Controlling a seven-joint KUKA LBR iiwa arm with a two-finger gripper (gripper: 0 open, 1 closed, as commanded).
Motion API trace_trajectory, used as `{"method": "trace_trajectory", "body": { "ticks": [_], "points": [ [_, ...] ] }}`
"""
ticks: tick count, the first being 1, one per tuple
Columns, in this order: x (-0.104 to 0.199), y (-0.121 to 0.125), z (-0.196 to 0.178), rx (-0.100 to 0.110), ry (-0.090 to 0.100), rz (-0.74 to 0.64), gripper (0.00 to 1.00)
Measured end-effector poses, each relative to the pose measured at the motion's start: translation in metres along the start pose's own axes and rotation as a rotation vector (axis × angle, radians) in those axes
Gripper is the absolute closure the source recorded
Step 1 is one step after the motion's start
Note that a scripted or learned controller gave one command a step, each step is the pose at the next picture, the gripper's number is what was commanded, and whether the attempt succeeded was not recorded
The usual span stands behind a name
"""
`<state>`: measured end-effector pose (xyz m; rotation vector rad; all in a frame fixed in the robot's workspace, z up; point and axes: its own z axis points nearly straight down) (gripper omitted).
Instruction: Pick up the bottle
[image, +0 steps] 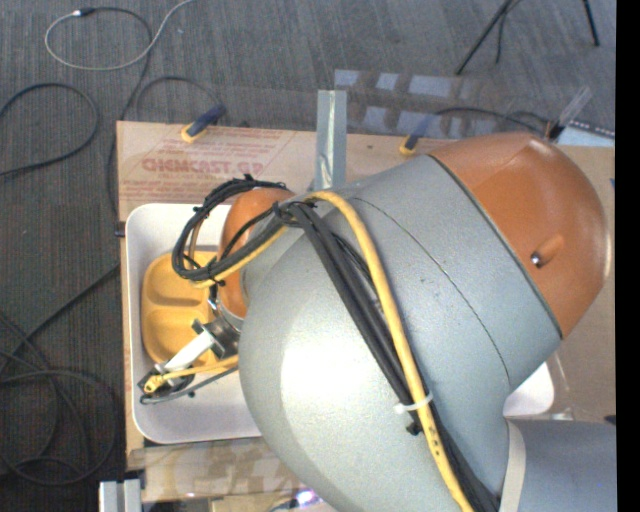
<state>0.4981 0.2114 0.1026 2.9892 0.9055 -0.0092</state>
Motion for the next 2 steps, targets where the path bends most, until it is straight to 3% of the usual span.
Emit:
{"method": "trace_trajectory", "body": {
  "ticks": [1,2],
  "points": [
    [0.038,0.015,0.016,0.010,-0.019,0.386,0.00],
    [0.048,0.129,-0.078,0.013,0.002,0.195,0.00]
  ]
}}
